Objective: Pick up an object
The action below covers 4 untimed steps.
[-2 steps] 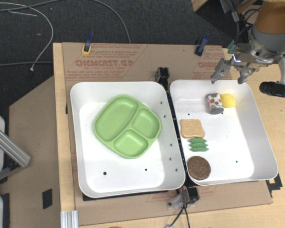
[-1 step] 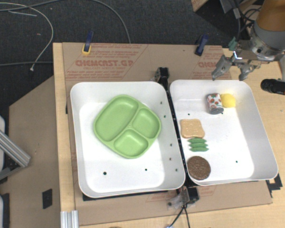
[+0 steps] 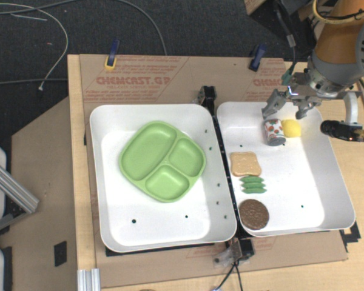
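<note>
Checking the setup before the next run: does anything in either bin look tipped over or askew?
The small can in the right bin lies on its side beside the yellow item. The green plate sits skewed in the left bin.

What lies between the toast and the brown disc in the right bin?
The camera view shows green pea pods between the toast and the brown disc, all along the right bin's left side.
</note>
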Tool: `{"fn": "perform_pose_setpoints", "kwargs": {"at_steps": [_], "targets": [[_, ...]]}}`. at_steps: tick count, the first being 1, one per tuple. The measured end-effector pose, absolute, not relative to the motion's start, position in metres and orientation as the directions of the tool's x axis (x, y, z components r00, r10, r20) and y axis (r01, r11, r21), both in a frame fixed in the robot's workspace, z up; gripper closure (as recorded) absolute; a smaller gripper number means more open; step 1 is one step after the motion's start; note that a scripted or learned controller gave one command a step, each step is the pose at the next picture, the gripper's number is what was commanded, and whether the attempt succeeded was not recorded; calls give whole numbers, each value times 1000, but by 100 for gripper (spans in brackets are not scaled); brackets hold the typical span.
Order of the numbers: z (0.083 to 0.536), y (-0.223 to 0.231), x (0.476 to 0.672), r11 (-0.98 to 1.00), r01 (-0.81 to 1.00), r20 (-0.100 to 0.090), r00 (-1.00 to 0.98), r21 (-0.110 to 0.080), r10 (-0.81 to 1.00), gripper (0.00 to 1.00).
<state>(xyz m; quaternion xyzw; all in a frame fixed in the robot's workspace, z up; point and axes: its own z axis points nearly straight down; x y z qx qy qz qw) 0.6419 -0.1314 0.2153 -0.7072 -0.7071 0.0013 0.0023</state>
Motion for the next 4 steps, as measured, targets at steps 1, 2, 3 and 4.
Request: {"fn": "perform_pose_setpoints", "kwargs": {"at_steps": [1,2,3,4], "targets": [[174,-130,643,0,1000,1,0,-4,1000,0],[125,-135,635,-1,1000,1,1,-6,1000,0],[140,-135,637,0,1000,1,0,2,1000,100],[189,-135,647,1,1000,-1,-1,7,1000,100]]}}
